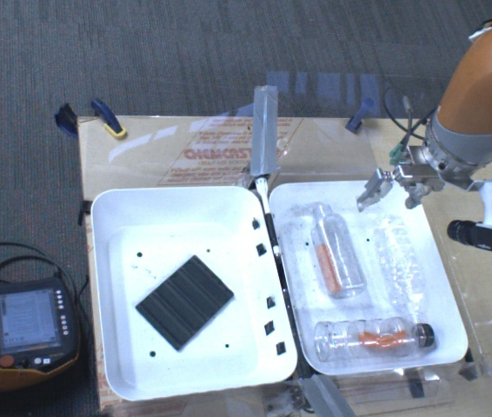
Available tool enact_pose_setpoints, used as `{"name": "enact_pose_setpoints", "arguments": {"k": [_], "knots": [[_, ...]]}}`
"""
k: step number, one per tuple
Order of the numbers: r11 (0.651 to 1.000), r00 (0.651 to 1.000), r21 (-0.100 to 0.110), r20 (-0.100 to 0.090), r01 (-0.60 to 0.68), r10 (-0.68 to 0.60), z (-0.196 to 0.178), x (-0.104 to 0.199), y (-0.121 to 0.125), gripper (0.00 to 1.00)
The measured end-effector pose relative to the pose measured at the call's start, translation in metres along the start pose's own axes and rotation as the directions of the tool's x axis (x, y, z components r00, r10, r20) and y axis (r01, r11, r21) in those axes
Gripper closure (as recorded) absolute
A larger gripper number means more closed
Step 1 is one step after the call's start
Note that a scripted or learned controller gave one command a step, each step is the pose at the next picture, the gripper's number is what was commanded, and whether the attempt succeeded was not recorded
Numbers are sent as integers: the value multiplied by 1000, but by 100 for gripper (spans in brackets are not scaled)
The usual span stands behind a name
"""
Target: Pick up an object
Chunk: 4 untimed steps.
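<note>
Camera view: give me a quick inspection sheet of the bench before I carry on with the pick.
Surface: bench bears a left bin and a right bin, side by side.
Job's things: black ridged pad lies flat in the left bin. In the right bin lie three clear bottles: upright-lying bottle with an orange insert, crumpled bottle, and near-edge bottle lying crosswise, with an orange insert and a dark cap.
Clutter: nothing seen.
Gripper: gripper is over the right bin's far edge, fingers spread, nothing between them.
Cables: dark cables by the wrist; a cord at the handheld controller.
Surroundings: grey carpet; clamps at the bench's far edge.
</note>
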<state>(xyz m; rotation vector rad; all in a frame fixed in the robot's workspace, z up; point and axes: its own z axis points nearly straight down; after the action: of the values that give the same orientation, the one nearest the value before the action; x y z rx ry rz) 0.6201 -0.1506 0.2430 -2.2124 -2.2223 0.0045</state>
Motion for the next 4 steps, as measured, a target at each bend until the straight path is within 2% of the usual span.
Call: {"name": "enact_pose_setpoints", "arguments": {"k": [1,2,3,4], "knots": [[1000,1000,1,0,30,-30,73,-27,10,0],[997,997,-39,6,73,-72,116,22,9,0],[991,991,-5,2,136,-136,96,11,26,0],[980,980,-6,2,199,-199,134,43,-10,0]]}}
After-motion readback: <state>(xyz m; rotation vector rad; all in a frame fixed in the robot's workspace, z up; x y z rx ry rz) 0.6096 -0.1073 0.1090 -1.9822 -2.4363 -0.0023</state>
